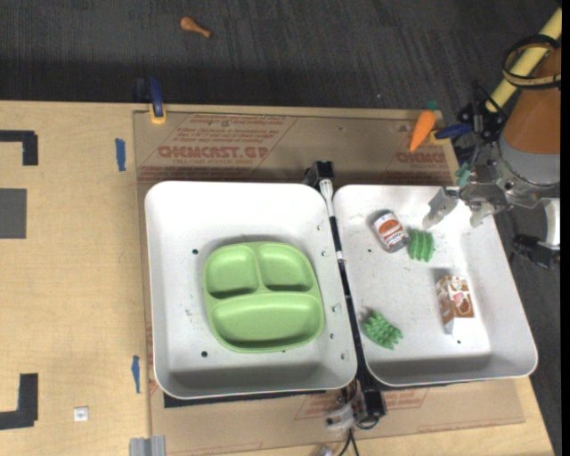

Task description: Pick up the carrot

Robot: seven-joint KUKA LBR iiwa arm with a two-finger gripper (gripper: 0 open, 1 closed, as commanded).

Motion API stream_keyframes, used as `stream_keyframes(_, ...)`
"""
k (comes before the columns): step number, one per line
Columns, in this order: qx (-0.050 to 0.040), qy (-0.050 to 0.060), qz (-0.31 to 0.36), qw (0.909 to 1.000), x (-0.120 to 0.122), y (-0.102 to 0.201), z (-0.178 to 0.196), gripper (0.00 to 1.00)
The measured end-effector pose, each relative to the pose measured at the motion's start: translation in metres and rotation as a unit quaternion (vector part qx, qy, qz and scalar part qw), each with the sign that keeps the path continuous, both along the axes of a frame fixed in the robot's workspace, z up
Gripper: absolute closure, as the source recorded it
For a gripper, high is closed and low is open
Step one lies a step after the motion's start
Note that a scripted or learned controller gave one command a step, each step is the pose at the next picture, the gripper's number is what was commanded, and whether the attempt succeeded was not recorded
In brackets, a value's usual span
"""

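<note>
The carrot (423, 130) lies outside both bins, on the brown board (232, 147) behind the right bin (508, 294), close to the far right corner of that board. It is orange with a small green top, and it is tilted, the green end pointing far. Just to the right of it there is a blue clamp (450, 132).

The arm (533, 134) comes in from the right, with its orange band above the wrist. The gripper (456, 207) hangs over the far right part of the right bin, well apart from the carrot. Its two fingers stand apart, so it is open, and nothing is between them. One finger (438, 207) points down toward the bin floor, near a small can.

In the right bin I see the small can (389, 231) with a red label, and just beside it a green toy (420, 245). A small carton (455, 300) lies more to the right and nearer. Another green toy (381, 329) lies at the near left part of this bin.

The left bin (178, 223) holds a green plate (262, 294) with three sections. On the dark floor far behind the bench a small orange thing (193, 27) lies; I cannot tell what it is
</note>
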State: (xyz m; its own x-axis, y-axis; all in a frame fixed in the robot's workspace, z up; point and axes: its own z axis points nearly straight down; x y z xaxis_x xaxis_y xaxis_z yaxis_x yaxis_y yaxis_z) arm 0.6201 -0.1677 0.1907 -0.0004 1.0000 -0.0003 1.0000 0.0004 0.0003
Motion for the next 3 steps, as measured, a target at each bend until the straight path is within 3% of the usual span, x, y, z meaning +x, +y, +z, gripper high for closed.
stream_keyframes(1,0.0006,0.001,0.045,0.999,-0.064,0.088,-0.006,0.0)
stream_keyframes(2,0.0009,0.002,-0.008,1.0,-0.121,0.127,-0.006,0.0)
stream_keyframes(3,-0.0007,-0.001,0.127,0.992,-0.14,0.014,0.098,0.0)
